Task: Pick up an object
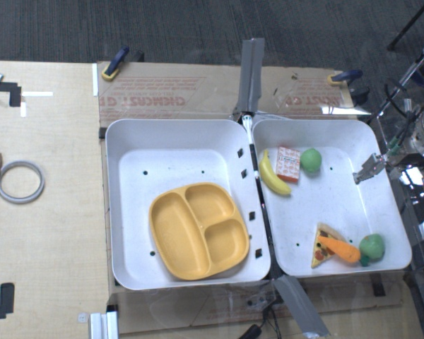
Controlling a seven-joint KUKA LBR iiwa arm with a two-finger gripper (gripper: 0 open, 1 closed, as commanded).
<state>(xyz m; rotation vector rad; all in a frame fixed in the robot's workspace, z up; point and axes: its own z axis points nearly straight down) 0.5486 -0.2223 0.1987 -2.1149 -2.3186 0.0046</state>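
Observation:
The right bin (339,260) holds several small objects. A yellow banana (271,176) lies at its back left, beside a red and white box (287,163) and a green ball (311,160). At the front right, an orange carrot (339,249) lies across a pizza slice (321,247), with a second green round thing (372,246) next to them. My gripper (367,169) hangs over the right side of this bin, apart from all the objects, with nothing seen in it.
The left bin (127,189) holds a yellow divided plate (198,229). A grey divider (251,76) stands behind the bins. A roll of tape (18,181) lies on the bench at the far left. Cables and arm parts crowd the right edge.

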